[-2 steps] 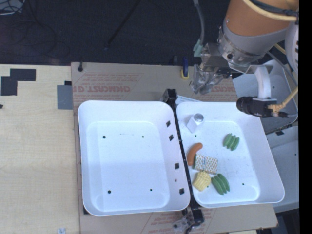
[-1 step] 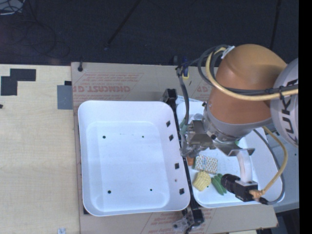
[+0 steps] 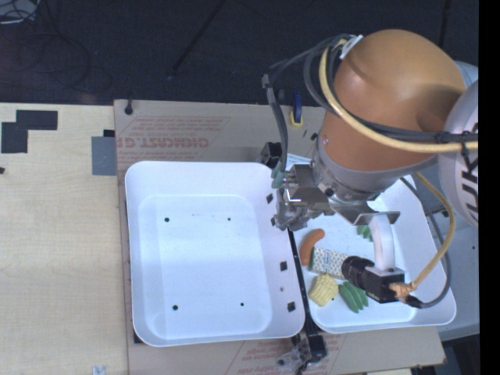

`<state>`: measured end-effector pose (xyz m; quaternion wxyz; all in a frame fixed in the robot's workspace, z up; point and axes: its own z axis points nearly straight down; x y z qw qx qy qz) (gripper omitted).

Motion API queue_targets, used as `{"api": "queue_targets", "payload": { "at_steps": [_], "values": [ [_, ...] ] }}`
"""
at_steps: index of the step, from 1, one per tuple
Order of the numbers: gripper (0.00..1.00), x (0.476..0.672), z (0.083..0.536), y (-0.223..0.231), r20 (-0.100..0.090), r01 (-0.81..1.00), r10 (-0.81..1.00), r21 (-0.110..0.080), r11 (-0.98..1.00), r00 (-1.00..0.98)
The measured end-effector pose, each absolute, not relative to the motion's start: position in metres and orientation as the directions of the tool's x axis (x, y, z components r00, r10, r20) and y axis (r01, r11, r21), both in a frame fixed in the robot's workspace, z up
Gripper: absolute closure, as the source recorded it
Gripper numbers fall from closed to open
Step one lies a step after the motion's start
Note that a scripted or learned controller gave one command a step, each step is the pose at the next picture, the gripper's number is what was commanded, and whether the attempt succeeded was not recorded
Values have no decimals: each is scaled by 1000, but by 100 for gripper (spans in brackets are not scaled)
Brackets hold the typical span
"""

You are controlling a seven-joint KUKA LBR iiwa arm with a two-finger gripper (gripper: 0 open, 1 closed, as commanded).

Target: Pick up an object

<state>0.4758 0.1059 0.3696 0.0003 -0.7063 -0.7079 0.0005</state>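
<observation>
The gripper (image 3: 299,201) hangs low at the 10 o'clock corner of the right bin (image 3: 435,315), so this looks like the approach. An orange sausage-shaped piece (image 3: 312,242) lies just off at its 5 o'clock, with yellow corn (image 3: 323,290) and a green piece (image 3: 353,296) beyond. The next move likely calls for centring over one piece. The bulky wrist hides the gripper's underside, so I cannot tell whether it is open or holding anything.

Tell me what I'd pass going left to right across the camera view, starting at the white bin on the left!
Shallow white plastic bin on the left → small orange sausage-shaped toy → green pod-shaped toy
</observation>
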Motion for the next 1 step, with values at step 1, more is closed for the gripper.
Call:
{"api": "queue_targets", "payload": {
  "at_steps": [1],
  "values": [
    [100, 517, 330, 124, -1, 1000, 1000, -4, 3, -3]
  ]
}}
